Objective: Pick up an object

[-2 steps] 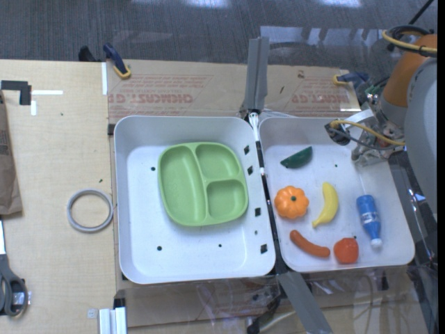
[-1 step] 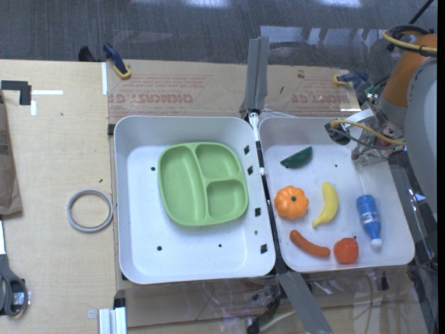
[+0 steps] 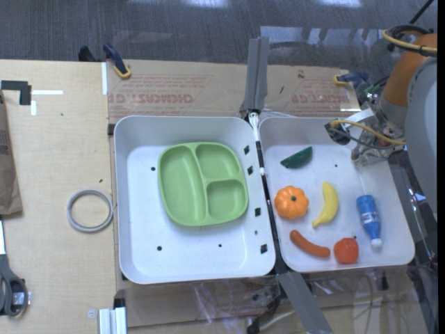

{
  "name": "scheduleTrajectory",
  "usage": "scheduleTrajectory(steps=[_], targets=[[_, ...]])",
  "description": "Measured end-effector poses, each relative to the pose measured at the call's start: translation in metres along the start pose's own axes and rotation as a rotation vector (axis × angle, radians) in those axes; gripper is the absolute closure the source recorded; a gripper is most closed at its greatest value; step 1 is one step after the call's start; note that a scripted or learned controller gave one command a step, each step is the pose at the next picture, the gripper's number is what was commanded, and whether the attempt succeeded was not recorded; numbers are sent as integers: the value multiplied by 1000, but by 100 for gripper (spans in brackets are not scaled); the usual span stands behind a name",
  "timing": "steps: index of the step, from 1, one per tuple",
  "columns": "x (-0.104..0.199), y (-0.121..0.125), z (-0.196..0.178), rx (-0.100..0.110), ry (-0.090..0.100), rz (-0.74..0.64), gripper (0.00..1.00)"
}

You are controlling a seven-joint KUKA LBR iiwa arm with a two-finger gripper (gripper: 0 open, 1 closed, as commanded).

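Camera view, near to far: right bin point(image 3: 396, 186) holds a tomato point(image 3: 346, 250) and sausage point(image 3: 309, 244) at its near edge, blue bottle point(image 3: 368, 218) by the right wall, banana point(image 3: 327, 204) mid-bin, small pumpkin point(image 3: 291, 202) by the left wall, dark green piece point(image 3: 297, 158) toward the far edge. Left bin point(image 3: 132, 207) has a green divided plate point(image 3: 204, 183). Tape ring point(image 3: 90, 209) lies on the desk point(image 3: 55, 152) at the left. Claw point(image 3: 367, 148) sits at the right bin's far right corner, apart from everything; whether it's spread or pinched, cannot tell. Nothing grasped yet. Best pick looks like the banana: free on all sides, come straight down, fingers across its narrow width.
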State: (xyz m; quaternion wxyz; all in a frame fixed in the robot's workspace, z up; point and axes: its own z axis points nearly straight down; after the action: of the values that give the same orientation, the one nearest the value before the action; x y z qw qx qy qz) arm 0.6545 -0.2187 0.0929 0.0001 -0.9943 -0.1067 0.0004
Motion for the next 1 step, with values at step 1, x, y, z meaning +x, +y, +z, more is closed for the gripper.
scheduleTrajectory(steps=[1], targets=[[-8, -1, 0, 0, 1, 9, 100]])
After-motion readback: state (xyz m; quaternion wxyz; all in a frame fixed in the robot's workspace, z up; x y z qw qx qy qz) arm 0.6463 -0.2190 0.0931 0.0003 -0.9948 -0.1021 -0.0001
